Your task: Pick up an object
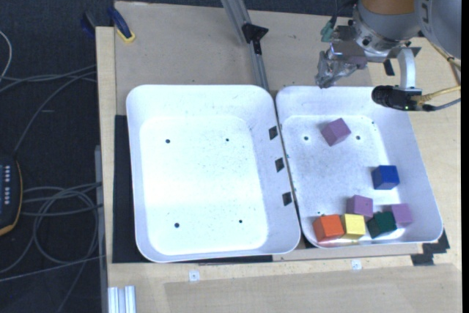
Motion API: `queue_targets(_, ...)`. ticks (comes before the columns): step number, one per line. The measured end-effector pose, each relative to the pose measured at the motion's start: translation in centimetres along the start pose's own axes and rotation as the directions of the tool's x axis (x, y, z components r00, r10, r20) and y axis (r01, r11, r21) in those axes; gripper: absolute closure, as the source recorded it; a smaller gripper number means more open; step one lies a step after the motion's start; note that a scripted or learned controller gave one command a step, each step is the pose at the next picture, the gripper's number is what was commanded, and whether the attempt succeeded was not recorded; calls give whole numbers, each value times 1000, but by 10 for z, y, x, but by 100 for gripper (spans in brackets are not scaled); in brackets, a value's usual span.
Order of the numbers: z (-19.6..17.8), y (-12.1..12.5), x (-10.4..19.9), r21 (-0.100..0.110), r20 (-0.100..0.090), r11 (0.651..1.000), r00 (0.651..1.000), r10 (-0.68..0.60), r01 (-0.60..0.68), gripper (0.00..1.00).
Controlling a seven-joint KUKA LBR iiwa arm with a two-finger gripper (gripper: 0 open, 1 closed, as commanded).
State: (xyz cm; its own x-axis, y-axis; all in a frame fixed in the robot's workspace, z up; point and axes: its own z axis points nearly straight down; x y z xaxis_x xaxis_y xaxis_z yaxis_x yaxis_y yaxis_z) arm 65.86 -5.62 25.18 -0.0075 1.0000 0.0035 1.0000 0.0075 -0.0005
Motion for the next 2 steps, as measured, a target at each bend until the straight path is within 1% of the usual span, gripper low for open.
queue_targets(1, -6, -2, 49, -1, 0, 1000, 1000, 1, -1, 100)
queue_targets(2, -10, -10, 111, 1, 0, 1000, 1000, 0, 0, 100)
